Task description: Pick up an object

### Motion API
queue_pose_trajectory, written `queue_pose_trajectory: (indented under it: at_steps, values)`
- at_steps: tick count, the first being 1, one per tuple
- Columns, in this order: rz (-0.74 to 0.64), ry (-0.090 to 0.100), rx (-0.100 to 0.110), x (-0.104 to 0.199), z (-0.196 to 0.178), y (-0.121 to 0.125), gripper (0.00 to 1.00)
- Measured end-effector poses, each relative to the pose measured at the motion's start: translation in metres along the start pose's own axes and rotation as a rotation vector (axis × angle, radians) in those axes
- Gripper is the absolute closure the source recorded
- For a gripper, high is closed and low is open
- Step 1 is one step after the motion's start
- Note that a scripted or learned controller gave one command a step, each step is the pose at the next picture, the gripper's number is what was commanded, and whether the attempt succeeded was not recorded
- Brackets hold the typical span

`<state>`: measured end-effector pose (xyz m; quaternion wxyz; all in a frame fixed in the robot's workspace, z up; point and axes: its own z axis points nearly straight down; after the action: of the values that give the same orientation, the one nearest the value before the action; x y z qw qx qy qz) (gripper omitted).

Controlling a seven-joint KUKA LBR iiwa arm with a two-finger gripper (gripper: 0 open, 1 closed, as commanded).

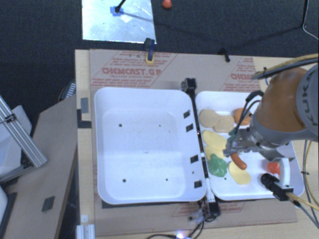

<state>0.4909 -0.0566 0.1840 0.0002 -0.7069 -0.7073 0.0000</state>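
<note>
Camera view puts the gripper [233, 148] low in the right bin [294, 183], right over a yellow piece [215, 142]. Whether it is released or clenched cannot be told. Just below it lie a green piece [217, 166] and an orange sausage [239, 161]; beyond it, tan discs [210, 117]. Far to its left sits the left bin [144, 96]. Nothing looks lifted yet, so the pick seems still ahead.
</note>
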Motion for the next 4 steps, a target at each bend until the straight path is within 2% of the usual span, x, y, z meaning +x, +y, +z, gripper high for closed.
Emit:
queue_pose_trajectory:
  at_steps: [1,2,4]
  values:
    - [-0.002,0.000,-0.003,0.000,-0.010,0.001,1.00]
    - [0.001,0.000,0.001,-0.029,0.079,-0.005,1.00]
    - [-0.001,0.000,-0.004,-0.028,0.056,-0.003,1.00]
